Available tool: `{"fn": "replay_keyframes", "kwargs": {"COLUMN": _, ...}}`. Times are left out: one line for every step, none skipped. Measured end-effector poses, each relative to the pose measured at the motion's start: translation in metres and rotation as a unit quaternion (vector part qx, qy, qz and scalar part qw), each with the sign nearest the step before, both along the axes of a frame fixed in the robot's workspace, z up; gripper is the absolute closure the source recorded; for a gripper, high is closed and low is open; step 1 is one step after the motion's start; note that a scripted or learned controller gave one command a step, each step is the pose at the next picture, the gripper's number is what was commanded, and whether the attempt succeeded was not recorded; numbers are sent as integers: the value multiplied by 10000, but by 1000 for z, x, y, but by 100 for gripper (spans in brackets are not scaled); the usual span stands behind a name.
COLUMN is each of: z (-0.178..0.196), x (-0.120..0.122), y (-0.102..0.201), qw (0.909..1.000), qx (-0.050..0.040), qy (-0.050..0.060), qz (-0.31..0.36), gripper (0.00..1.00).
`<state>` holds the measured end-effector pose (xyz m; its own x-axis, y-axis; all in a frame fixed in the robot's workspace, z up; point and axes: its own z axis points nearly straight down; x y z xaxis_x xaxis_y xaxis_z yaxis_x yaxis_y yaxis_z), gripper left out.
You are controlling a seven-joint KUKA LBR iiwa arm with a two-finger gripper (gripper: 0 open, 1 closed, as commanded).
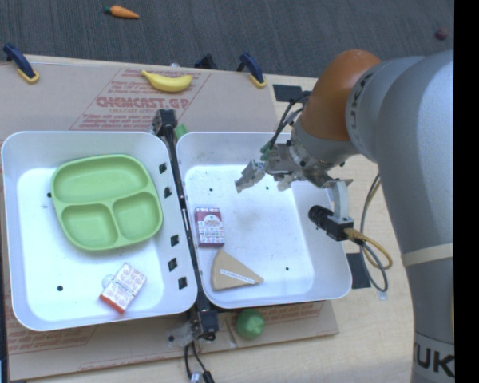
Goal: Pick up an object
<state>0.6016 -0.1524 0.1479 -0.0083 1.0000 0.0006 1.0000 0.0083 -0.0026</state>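
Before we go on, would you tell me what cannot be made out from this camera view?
- Tool: small and blurred over the right bin; its opening can't be judged.
- Print on the small red box and red-white packet: too small to read.
- Arm: base cut off by the bottom edge.

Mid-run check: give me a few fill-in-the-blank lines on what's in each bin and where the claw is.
1. The green divided plate lies in the ___ bin.
2. The tan wedge lies in the ___ bin, below the small red box.
3. The claw hangs over the ___ bin.
4. The banana lies on the ___, outside both bins.

Missing words: left; right; right; cardboard
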Motion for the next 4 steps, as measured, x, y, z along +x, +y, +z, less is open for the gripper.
{"fn": "replay_keyframes", "kwargs": {"z": 45, "x": -27, "y": 68, "qw": 10000, "qx": -1, "qy": -1, "qz": 4, "gripper": 0}}
{"fn": "replay_keyframes", "kwargs": {"z": 44, "x": -78, "y": 142, "qw": 10000, "qx": -5, "qy": 8, "qz": 1, "gripper": 0}}
{"fn": "replay_keyframes", "kwargs": {"z": 44, "x": -78, "y": 142, "qw": 10000, "qx": -7, "qy": 5, "qz": -6, "gripper": 0}}
{"fn": "replay_keyframes", "kwargs": {"z": 44, "x": -78, "y": 142, "qw": 10000, "qx": -6, "qy": 5, "qz": -6, "gripper": 0}}
